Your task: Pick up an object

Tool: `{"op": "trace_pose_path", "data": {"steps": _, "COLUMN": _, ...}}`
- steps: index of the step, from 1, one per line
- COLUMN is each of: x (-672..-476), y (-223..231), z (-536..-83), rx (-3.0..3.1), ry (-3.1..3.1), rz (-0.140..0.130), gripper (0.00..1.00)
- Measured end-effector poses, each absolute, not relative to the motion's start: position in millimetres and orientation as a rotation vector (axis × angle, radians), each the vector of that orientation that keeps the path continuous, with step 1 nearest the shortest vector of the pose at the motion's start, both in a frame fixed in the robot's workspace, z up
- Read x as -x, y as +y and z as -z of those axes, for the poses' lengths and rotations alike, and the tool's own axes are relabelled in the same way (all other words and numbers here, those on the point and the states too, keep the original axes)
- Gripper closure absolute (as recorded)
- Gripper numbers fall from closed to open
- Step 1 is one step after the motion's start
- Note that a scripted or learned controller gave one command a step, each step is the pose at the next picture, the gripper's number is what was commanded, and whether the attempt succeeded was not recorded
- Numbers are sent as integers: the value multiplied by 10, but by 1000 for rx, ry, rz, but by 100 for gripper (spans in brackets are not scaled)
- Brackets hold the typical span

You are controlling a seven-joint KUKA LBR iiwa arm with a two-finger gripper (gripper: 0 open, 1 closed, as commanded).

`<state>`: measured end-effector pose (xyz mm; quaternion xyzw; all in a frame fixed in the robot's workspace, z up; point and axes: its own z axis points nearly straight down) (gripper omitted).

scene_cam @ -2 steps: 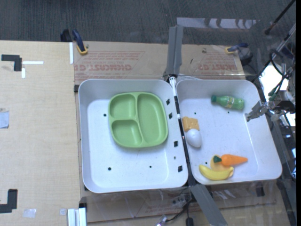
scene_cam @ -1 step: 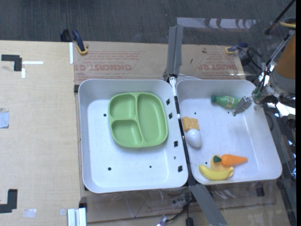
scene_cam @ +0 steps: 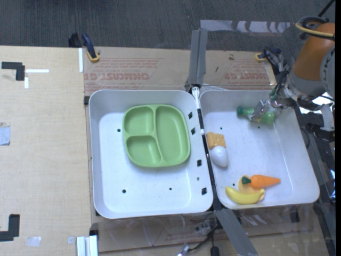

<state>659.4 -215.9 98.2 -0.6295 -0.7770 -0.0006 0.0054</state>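
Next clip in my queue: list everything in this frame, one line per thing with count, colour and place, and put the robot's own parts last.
Bins: 2, white, side by side on the bench.
Divided plate: 1, light green, three compartments, in the left bin.
Green object: 1, green, far part of the right bin, at the gripper; too blurred to identify.
Cracker-like block: 1, tan, right bin by the divider.
Egg: 1, white, just in front of the tan block.
Carrot: 1, orange, near part of the right bin.
Banana: 1, yellow, in front of the carrot.
Clamps: 2, blue and orange, on the cardboard's far edge.
Arm: 1, grey with an orange band, at the right.
Gripper: 1, metallic, over the green object.
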Motion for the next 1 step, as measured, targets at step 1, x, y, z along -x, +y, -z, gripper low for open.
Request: {"op": "trace_pose_path", "data": {"steps": 1, "x": -6594, "y": -2175, "z": -1055, "rx": 1967, "ry": -2439, "rz": -6, "gripper": 100}}
